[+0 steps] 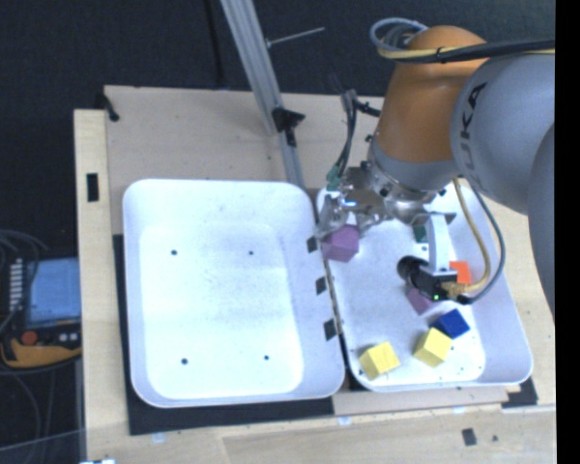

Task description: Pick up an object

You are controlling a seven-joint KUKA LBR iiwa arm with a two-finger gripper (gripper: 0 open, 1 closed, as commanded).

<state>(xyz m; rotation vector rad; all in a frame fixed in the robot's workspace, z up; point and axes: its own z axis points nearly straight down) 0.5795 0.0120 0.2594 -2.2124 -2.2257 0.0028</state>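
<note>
Spanning most of the view, a pale bench [188, 133] is seen with two white bins set side by side on it. The grey arm [507, 114] is extended over the right bin [377, 293], its orange band turned upward. The left bin [222, 278] is marked by a few dark dots. The gripper [340, 216] is positioned above the right bin's left wall. A purple block [341, 246] is seen directly under it, touching or nearly so. Whether it is gripped, or how wide the tool is parted, cannot be told. Two yellow blocks [379, 360] [432, 347] are placed near the front rim. A blue block [452, 323] is found just beside the right-hand one.
</note>
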